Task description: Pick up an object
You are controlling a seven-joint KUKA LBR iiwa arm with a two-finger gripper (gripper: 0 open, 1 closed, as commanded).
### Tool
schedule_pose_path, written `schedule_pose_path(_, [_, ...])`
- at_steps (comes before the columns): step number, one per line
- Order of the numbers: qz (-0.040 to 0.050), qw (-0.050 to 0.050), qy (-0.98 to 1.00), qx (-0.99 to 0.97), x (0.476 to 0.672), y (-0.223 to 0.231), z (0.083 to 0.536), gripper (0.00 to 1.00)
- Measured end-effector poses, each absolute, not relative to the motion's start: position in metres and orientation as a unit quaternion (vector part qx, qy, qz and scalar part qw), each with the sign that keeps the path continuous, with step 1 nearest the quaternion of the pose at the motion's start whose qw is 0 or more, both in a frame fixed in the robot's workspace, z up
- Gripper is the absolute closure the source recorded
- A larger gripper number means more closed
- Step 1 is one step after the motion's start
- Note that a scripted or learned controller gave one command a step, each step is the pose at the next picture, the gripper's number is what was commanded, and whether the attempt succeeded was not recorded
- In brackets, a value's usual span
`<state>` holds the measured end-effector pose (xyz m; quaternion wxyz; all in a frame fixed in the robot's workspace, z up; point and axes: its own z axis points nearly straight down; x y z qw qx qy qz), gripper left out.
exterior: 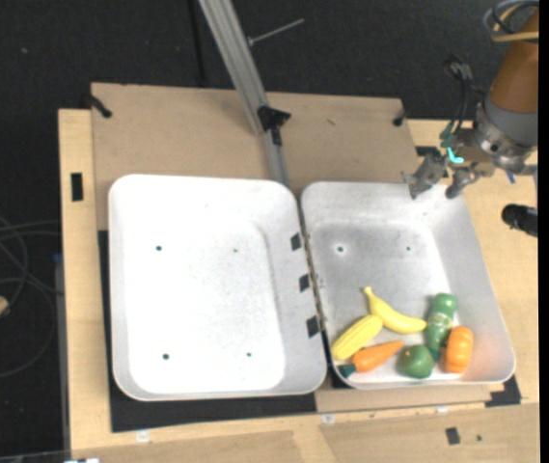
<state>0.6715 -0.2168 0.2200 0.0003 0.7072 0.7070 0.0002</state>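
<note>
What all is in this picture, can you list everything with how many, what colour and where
bins: two, white, side by side on the bench
banana: one, yellow, right bin, near corner
corn cob: one, yellow, beside the banana
carrot: one, orange, by the right bin's front wall
green vegetables: two, green, right of the banana
small pumpkin: one, orange, right bin's near right corner
metal pole: one, grey, slanting up behind the bins
end effector: one, dark, over the right bin's far edge, fingers apart

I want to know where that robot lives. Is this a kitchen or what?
Probably not a kitchen; more likely a robot test lab. A robot arm with a gripper reaches over two white bins on a plain bench, and the food, like the banana, looks like plastic toys.
</note>
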Motion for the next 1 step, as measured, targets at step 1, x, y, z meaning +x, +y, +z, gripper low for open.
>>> schedule_pose_path(1, [0.0002,0.0,0.707,0.707,0.6715,-0.2168,0.2201,0.0])
